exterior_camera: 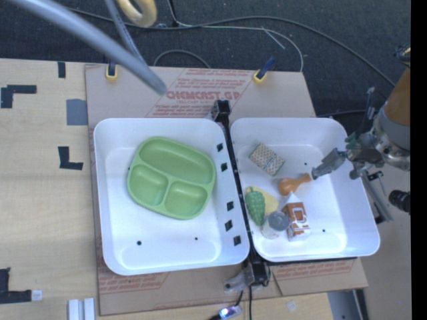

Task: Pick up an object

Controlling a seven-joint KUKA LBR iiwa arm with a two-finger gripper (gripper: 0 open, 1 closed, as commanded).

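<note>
Brown cardboard covers the desk [40, 179], and two white bins sit on it side by side. On the left, the left bin [113, 245] holds a green tray [172, 177] with three little spaces in it. On the right, the right bin [347, 239] holds a small pile of things. A checked packet [266, 158] lies toward the far side. An orange toy [293, 183] lies in the middle. A green and yellow toy [257, 204] lies by the wall between the bins. A grey cap [277, 221] and a red and white box [297, 220] lie at the near side, close together. The robot's hand [327, 165] is at the right side of this bin, just beside the thin end of the orange toy. I cannot tell how far open it is, and I see nothing in its hold. I think the job is at the reaching step, and nothing has been picked up yet. The orange toy looks like the closest thing to grab. Next, the hand would need to line up over that toy, go down around it, squeeze, and lift.
</note>
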